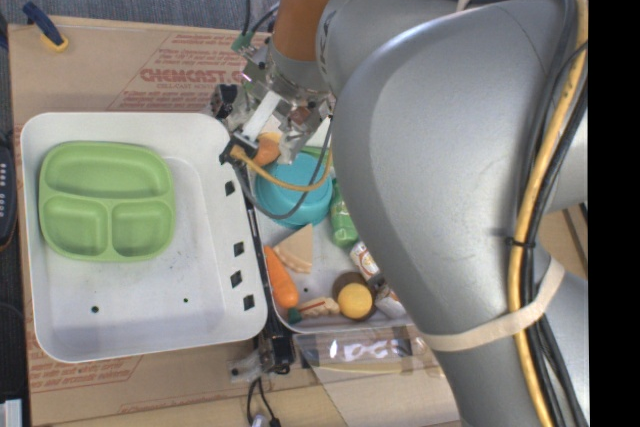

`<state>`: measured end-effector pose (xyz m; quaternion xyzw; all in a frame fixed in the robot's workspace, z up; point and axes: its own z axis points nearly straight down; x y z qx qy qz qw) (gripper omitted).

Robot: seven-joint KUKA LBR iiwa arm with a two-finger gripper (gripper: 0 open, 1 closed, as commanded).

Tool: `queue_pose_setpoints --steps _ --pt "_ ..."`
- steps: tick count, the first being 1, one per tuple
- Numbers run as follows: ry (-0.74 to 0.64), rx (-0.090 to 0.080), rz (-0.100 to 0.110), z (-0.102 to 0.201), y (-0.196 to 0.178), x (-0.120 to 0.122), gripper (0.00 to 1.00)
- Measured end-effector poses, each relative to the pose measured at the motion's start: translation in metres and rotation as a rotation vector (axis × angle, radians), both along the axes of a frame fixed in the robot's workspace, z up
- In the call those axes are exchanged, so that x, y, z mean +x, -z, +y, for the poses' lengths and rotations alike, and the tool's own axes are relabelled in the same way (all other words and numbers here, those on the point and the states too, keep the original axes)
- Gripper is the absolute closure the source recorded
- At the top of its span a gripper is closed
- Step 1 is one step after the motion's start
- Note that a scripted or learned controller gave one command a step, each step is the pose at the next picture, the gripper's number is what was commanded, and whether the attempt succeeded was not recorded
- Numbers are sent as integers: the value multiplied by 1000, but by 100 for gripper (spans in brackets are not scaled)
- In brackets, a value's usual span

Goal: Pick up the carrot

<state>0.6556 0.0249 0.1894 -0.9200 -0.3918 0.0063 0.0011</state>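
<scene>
One carrot [281,278] lies in the right bin [300,323], close against its left wall: a short orange piece, tapered, wider at its lower end and pointing up and a little left. Just right of it lies a pale tan wedge [296,250], and below that wedge a yellow ball [353,300] rests on a dark round thing. A blue bowl [296,197] with a yellow rim stands above the wedge, and a green item [343,223] shows at the bowl's right edge, partly under the arm. The claw [262,143] hangs over the bowl's upper left rim, near the wall between the bins, well apart from the carrot; a small orange bit shows at its tip, but whether the claw is spread or closed cannot be told. The grey arm [450,165] covers most of the right bin. The left bin [140,315] bears a green divided plate [106,201]. Brown cardboard [150,65] lines the surface behind the bins.
</scene>
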Motion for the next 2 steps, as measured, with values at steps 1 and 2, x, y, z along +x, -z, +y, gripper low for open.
queue_pose_setpoints --steps 1,2 --pt "-21 -1 7 -23 0 -66 0" --pt "31 2 4 64 1 -29 0"
